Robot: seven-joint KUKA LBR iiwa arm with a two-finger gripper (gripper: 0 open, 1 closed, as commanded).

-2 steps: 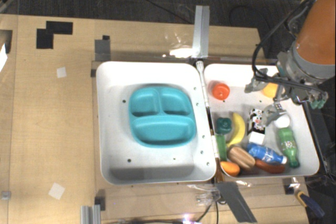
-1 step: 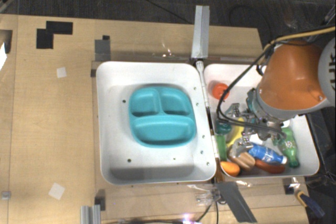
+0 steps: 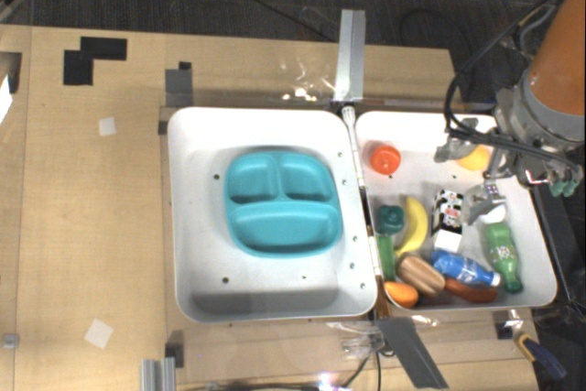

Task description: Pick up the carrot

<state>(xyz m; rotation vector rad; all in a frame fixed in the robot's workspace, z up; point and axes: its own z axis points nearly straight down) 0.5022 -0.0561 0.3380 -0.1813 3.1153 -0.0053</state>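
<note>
From where I sit the carrot (image 3: pixel 400 292) lies untouched at the right bin's (image 3: pixel 540 238) near-left corner beside the hot dog (image 3: pixel 421 273), so my gripper (image 3: pixel 488 188), its state unreadable, hovering farther back, must travel there.

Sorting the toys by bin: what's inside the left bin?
The left bin holds a teal divided plate, compartments bare. Whatever lies beneath the plate is covered.
</note>
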